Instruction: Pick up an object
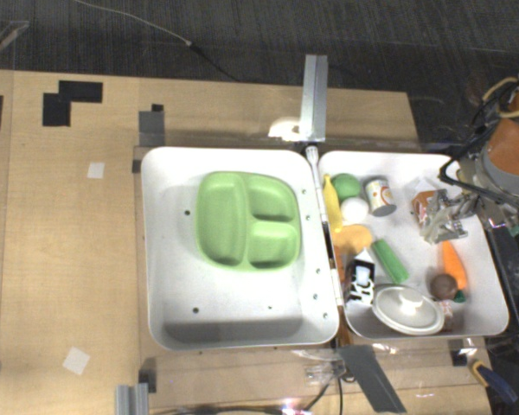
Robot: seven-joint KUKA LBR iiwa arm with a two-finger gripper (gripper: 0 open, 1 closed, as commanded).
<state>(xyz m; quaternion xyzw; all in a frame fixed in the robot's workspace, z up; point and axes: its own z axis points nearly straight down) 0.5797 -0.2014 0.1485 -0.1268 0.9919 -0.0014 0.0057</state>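
Carrot [453, 264] is the likeliest pick: an orange, elongated piece lying in the right bin [499, 314], near its right wall, long axis running roughly top-to-bottom in the camera view with a slight lean. Gripper [443, 221] hangs over the same bin, arm [510, 150] entering from the right. Carrot lies just below the gripper in the view, upper end close under the metal tip, touching or not I cannot tell. Jaws: cannot tell whether spread or pressed together; the tip reads as a grey tangle against the white floor, and nothing is visibly pinched. A brown-orange item [426, 202] sits just up-left of the tip, partly masked. Below the carrot, a dark round piece [443, 285] nearly touches its lower end; a white bowl [406, 309] is near the front edge. Further left: green stick [389, 261], small can [380, 195], green ball [347, 186], white ball [354, 210], yellow piece [331, 199] along the divider. Left bin [169, 318] holds a green tray [246, 220]. Judgement: a short shift toward the front of the bench would centre the tip over the carrot; closing across its short width, i.e. left-right in the view, looks the better approach. Risk: dark piece crowding the lower end.
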